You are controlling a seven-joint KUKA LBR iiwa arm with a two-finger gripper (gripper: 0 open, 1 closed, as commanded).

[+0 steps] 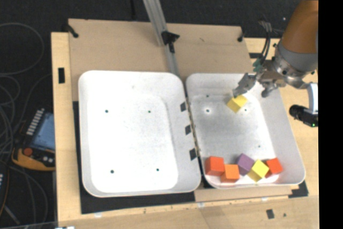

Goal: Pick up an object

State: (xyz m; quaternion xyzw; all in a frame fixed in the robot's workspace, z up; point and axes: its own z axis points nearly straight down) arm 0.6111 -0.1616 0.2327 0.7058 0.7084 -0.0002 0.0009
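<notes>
Camera view: the arm (299, 35) reaches in from the right, its orange band high over the far right corner of the right bin (214, 131). The gripper (242, 93) hangs over the far part of that bin, with a yellow cube (237, 103) right at its tip. The cube sits tilted, one corner down. Whether it is pinched between the fingers or only lying just beneath them on the bin floor cannot be told at this resolution, and the fingers' spacing cannot be read either.

Other objects in the right bin are crowded along its near wall, well apart from the gripper. From left to right: a red-orange block (215, 164), a smaller orange block (231, 171) touching it, a purple cube (245, 163), a second yellow block (259, 169) and a red block (274, 165). Nothing lies between this row and the yellow cube at the gripper.

The left bin (134, 131) adjoins the right bin along a shared edge.

A grey metal rail (155, 13) slants from the far side down to the junction of the two bins, left of the gripper and apart from it.
</notes>
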